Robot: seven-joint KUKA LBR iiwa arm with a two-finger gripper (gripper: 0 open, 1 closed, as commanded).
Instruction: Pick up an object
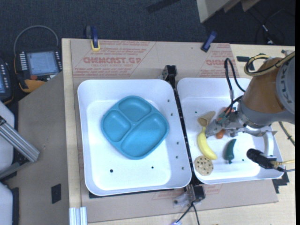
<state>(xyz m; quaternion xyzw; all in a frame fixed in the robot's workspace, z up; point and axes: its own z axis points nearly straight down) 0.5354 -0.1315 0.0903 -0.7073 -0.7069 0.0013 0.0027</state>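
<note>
Two white bins sit side by side on the bench, and my gripper [219,128], its grip state unclear, hovers above the banana [206,146] in the right bin [243,175], so I should descend centred across its middle

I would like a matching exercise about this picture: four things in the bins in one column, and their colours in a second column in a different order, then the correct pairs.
Things:
1. divided plate
2. banana
3. pepper
4. cookie

Colours:
A. green
B. tan with dark spots
C. blue
D. yellow

Pairs: 1-C, 2-D, 3-A, 4-B

The plate lies in the left bin; the other three lie in the right bin, near the gripper.
</note>
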